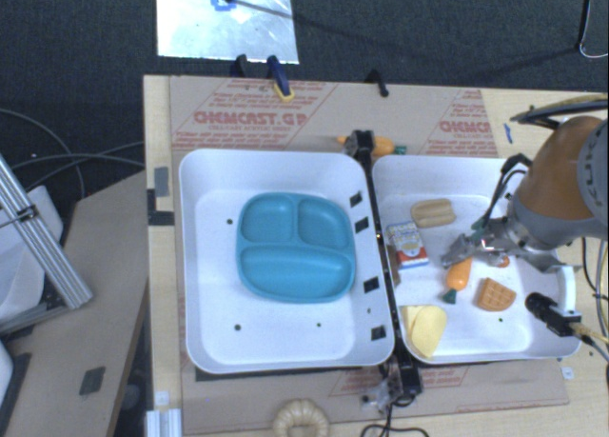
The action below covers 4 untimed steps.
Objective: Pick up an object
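Observation:
My gripper (463,251) hangs low over the middle of the right bin (476,178), on the arm reaching in from the right. Just below and touching or nearly touching its tip lies a small orange carrot (458,276). A brown waffle piece (495,294) lies to the right of the carrot. A small red and white carton (407,243) stands to the gripper's left, and a tan bread roll (432,212) lies behind it. A pale yellow piece (425,327) rests at the bin's front left corner.
The left bin (205,264) holds a blue divided plate (295,246). A black divider with clips (373,235) runs between the bins. An orange item (382,147) sits behind the bins, and a beige ring (300,418) lies at the bench front.

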Motion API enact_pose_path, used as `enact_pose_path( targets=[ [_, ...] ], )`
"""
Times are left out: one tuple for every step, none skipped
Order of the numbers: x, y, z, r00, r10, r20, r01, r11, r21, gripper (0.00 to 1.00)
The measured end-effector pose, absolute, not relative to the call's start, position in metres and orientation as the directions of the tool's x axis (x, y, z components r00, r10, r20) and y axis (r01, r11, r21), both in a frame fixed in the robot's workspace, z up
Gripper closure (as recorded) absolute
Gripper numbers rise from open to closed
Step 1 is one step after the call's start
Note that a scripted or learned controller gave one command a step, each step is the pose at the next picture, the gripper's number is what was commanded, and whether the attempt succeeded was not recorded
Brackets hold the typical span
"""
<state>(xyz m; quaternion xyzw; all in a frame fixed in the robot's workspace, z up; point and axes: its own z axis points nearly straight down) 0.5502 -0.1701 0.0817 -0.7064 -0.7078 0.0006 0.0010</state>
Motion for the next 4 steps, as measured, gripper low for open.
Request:
enact_pose_path(
  targets=[
    [0.552,-0.171,0.095,-0.002,1.000,-0.001,1.000,0.002,0.003,1.00],
    [0.557,-0.180,0.144,-0.003,1.000,-0.002,1.000,0.003,0.005,1.00],
    [0.565,-0.186,0.205,-0.004,1.000,-0.003,1.000,0.004,0.008,1.00],
    [0.566,-0.186,0.226,-0.004,1.000,-0.001,1.000,0.004,0.004,1.00]
  ],
)
